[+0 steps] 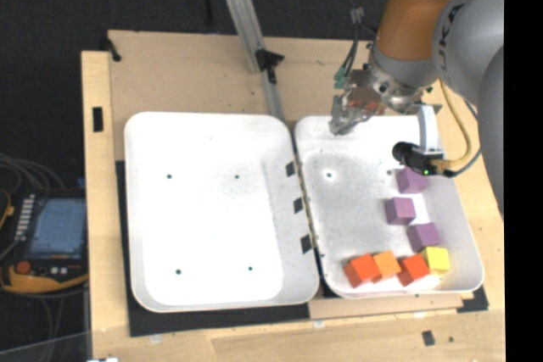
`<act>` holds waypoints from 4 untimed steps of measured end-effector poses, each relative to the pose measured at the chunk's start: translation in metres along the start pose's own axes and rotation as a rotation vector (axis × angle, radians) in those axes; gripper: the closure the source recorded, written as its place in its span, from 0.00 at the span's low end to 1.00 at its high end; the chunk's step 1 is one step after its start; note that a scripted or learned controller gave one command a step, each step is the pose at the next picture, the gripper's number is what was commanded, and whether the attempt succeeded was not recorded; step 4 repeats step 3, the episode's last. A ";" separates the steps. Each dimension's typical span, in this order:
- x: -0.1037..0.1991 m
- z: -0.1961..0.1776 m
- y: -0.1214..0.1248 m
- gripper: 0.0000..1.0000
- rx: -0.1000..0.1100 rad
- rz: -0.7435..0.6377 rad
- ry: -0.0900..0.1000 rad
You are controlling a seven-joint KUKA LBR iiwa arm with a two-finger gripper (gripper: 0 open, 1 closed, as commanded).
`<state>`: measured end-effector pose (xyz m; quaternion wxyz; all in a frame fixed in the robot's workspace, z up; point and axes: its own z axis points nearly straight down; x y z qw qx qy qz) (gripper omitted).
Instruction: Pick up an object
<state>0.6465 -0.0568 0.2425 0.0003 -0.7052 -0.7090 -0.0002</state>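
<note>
My gripper (344, 121) hangs over the far left corner of the right bin (356, 199), with nothing visible between its fingers. Three purple blocks lie along the bin's right side: one (411, 179) near the wrist's black cable fitting, one (400, 208) below it, and a third (424, 234) lower still. Along the near edge sit an orange-red block (363, 269), an orange block (387, 264), a red block (414, 269) and a yellow block (437, 258). All the blocks lie well away from the gripper, toward the near right.
The left bin (212, 208) stands beside the right one, joined by black clips (299, 203). A slanted metal rail (242, 8) rises behind the bins. A control pendant (47, 233) lies off the bench at the left.
</note>
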 end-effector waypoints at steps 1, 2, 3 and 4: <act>0.046 -0.008 -0.007 1.00 0.000 -0.001 0.002; 0.100 -0.014 -0.015 1.00 0.002 0.000 0.001; 0.153 -0.016 -0.025 1.00 0.004 -0.002 0.001; 0.153 -0.016 -0.025 1.00 0.004 -0.002 0.001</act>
